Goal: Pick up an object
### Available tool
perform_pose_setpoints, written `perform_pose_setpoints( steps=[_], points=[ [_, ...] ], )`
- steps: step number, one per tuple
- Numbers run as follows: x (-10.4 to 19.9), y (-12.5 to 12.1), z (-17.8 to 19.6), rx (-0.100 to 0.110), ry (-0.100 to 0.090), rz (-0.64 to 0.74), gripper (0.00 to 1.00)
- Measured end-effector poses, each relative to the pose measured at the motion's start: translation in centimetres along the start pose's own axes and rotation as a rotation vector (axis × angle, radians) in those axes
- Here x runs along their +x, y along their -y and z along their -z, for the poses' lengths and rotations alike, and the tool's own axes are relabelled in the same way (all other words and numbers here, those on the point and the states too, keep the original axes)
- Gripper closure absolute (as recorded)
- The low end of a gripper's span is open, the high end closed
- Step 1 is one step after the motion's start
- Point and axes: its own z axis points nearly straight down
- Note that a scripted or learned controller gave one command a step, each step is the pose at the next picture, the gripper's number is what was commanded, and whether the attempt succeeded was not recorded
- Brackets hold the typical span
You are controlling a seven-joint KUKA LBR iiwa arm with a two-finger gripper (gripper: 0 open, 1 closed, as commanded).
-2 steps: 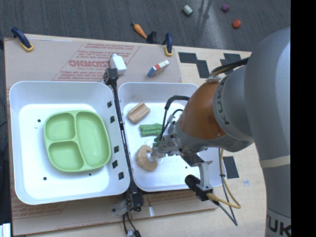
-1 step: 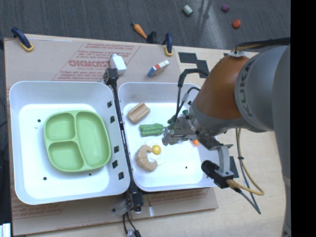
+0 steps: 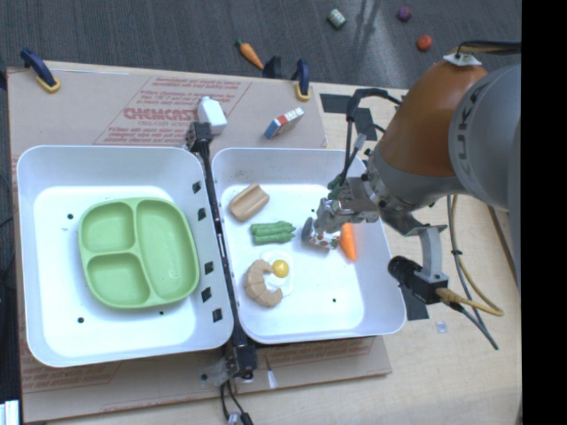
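While the arm [image 3: 443,140] leans in from the right over the right bin [image 3: 376,317], its gripper [image 3: 321,231] sits low inside that bin, near the right wall. You cannot tell from this slant whether the claw is wide or narrow, nor whether it has anything; nothing shows plainly gripped.

Note the contents of the right bin. An orange carrot [image 3: 348,242] lies just beside the gripper on its right, close enough that it may be touching; you cannot tell. A green pea pod [image 3: 272,232] lies just left of the gripper, lengthwise across the bin. A tan bread roll [image 3: 249,202] rests above the pod, toward the back left corner. A croissant [image 3: 262,284] lies toward the front left, with a fried egg [image 3: 280,269] touching its upper right side.

Left bin [image 3: 53,326]: a green divided plate [image 3: 137,252] with three compartments lies flat near its middle.

On the cardboard behind the bins you have a small red, white and blue block [image 3: 283,124]. On the dark floor beyond, another small carrot [image 3: 251,54] lies near the board's back edge.
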Motion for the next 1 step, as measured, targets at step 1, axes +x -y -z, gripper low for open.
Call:
perform_pose_setpoints(
  steps=[1],
  points=[
    [0.02,0.01,-0.02,0.001,0.000,0.000,0.00]
  ],
)
